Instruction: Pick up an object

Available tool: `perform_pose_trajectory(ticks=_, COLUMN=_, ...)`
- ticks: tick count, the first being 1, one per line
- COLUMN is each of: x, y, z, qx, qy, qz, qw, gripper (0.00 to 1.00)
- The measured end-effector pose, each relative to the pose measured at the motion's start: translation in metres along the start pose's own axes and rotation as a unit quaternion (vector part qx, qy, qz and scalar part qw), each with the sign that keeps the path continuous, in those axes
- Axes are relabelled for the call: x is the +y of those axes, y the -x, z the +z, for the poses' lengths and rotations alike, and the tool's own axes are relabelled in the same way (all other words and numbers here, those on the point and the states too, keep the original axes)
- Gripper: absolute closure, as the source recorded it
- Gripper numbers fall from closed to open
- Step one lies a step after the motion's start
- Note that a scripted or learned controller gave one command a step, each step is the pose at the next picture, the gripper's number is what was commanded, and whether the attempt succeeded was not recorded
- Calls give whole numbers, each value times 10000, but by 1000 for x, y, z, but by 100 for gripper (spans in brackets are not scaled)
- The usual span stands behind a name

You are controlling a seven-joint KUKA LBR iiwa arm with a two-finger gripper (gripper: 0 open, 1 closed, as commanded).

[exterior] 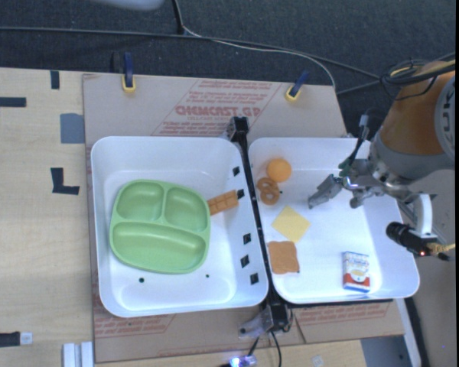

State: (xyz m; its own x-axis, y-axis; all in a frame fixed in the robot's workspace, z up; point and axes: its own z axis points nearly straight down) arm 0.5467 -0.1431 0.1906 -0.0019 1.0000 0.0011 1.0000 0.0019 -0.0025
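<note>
Approach step, nothing grasped yet. Gripper (pixel 329 192) hangs over the right bin (pixel 329 153), fingers spread wide with nothing between them. Nearest candidate is the yellow cheese slice (pixel 291 223), just beside and lower left; orange ball (pixel 278 169) and toast slice (pixel 284 257) sit further off. Next move likely calls for centring over one item, then descending.

Grey arm (pixel 413 155) with an orange band, black cable, and metallic gripper (pixel 327 192)

robot lab bench, cardboard sheet (pixel 214 105) clamped down, two white bins (pixel 107 205), loose cables (pixel 237 44), grey-orange arm (pixel 413 121)
</note>
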Motion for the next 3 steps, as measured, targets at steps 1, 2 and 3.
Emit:
perform_pose_trajectory(ticks=1, x=-11, y=-3, z=56, qx=-2, qy=-17, qz=7, qw=10000, gripper=0)
perform_pose_trajectory(ticks=2, x=-10, y=-3, z=105, qx=-6, qy=15, qz=4, qw=10000, gripper=0)
perform_pose_trajectory(ticks=3, x=-9, y=-4, z=93, qx=-10, qy=36, qz=0, qw=10000, gripper=100)
